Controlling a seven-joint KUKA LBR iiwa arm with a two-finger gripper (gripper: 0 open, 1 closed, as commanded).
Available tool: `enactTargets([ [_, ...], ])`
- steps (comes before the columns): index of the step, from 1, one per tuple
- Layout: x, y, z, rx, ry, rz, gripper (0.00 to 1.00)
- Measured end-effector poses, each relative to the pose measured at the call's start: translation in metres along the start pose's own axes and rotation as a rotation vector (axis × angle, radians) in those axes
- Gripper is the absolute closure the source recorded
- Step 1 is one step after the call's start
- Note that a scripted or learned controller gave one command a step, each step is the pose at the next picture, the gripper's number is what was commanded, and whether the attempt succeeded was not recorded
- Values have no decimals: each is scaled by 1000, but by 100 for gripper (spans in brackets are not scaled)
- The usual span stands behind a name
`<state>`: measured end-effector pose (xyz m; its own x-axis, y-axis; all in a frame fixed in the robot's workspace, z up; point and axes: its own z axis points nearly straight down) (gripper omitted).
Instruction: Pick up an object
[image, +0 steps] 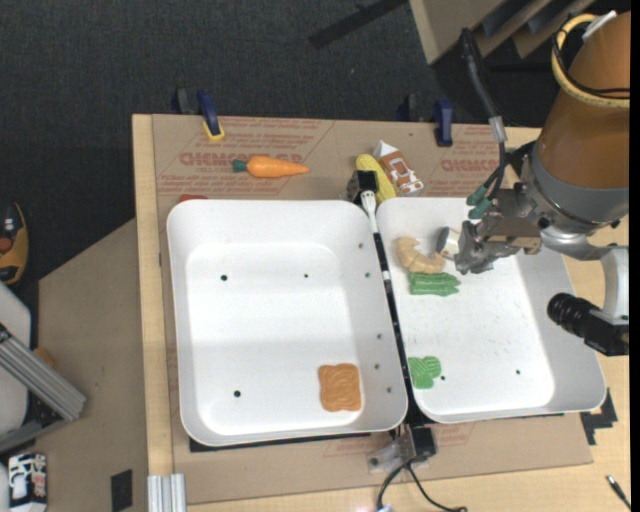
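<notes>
Tan piece (418, 254): lies in the right bin (560, 395), near its left wall and towards the far side; pale, lumpy, flat on the floor.
Long green piece (435, 285): just in front of the tan piece, close to touching it, lying crosswise.
Small green piece (425, 372): same bin, near the front left corner, well apart from the other two.
Gripper (470, 255): low over the right bin, just to the right of the tan piece and above the right end of the long green piece. Whether it is spread or pressed together I cannot tell, and nothing can be seen pinched in it. Contact with the tan piece cannot be judged.
Arm (590, 120): comes in from the right, its orange band over the bin's far right corner.
Left bin (190, 300): touches the right bin along the middle edge.
Orange waffle (340, 387): flat in the left bin, near its front right corner.
Board (160, 180): brown cardboard under both bins.
Carrot (272, 167): on the board behind the left bin, tip pointing right.
Yellow piece (371, 174): on the board behind the seam between the bins.
Brown packet (402, 172): just to the right of the yellow piece.
Blue clamps (211, 118): two on the board's far edge, one left and one right.
</notes>
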<state>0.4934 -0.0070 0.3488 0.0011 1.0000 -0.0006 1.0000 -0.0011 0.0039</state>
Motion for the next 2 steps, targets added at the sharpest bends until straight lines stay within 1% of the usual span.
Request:
enactTargets([
  [1,20,-13,-149,-16,2,-4,100],
  [2,-90,-14,-177,-4,-4,11,100],
])
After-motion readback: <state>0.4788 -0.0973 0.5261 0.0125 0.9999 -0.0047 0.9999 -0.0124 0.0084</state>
